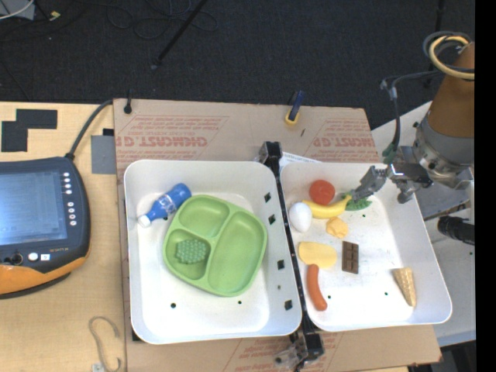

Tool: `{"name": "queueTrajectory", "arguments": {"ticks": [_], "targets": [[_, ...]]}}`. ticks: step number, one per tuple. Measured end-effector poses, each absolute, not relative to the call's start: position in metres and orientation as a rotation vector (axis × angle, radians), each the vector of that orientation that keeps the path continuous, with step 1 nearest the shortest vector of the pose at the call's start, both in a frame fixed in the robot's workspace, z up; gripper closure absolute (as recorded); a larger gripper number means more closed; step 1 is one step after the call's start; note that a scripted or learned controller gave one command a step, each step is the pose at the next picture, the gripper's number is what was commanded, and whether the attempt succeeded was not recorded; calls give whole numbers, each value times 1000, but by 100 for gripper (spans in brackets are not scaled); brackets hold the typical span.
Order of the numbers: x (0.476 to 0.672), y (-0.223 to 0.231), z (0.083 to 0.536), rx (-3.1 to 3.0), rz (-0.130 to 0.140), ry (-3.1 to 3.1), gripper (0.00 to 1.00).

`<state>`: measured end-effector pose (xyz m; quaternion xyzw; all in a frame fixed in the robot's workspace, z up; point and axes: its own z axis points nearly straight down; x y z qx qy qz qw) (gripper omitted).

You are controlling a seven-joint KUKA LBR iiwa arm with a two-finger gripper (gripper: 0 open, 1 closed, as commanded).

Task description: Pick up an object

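Observation:
The right bin point(422, 242) holds several toy foods: a red tomato point(322, 191), a yellow banana point(328, 207), a white egg point(300, 217), a small yellow chunk point(337, 227), a yellow piece point(318, 254), a brown chocolate bar point(350, 257), an orange-red sausage point(315, 287) and an ice-cream cone point(405, 285). My gripper point(370, 184) hangs over the bin's far side, just right of the banana's green end point(357, 203). Nothing shows between its fingers.
The left bin point(147, 285) holds a green divided plate point(217, 244) and a blue and white bottle point(165, 204). A black divider point(280, 231) runs between the bins. A tablet device point(39, 219) lies on the bench at the left. A yellow and blue clamp point(294, 108) sits at the cardboard's far edge.

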<state>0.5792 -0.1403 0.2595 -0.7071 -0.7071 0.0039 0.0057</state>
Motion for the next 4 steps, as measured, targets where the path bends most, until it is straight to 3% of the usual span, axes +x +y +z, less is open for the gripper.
{"name": "queueTrajectory", "arguments": {"ticks": [1,3,4], "targets": [[581,-141,265,-2218,2,-2221,0],[575,-145,172,-2215,8,-2217,0],[583,-139,115,-2211,6,-2222,0]]}}
